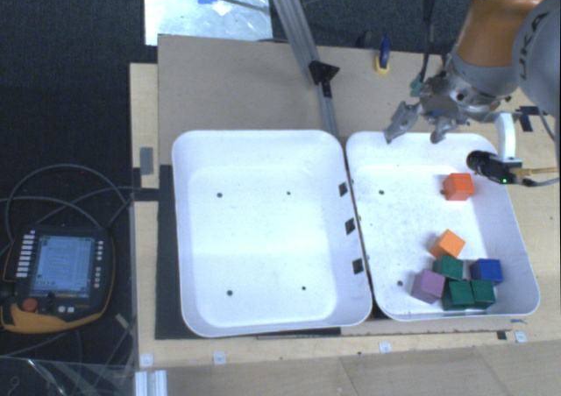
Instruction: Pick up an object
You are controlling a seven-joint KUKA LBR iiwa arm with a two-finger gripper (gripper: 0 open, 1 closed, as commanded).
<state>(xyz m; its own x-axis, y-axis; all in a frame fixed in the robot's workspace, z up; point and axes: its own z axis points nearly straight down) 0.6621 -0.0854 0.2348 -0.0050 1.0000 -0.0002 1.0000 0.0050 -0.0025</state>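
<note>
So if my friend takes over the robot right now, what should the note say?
Gripper: fingers open, holding nothing, hovering over the back edge of the right bin.
Blocks, all in the right bin: one orange-red block alone near the middle right; an orange block, purple block, blue block and green blocks bunched at the front corner.
Done: nothing picked up yet.
Left: lower onto one block, grip it and lift. The lone orange-red one looks easiest.
</note>
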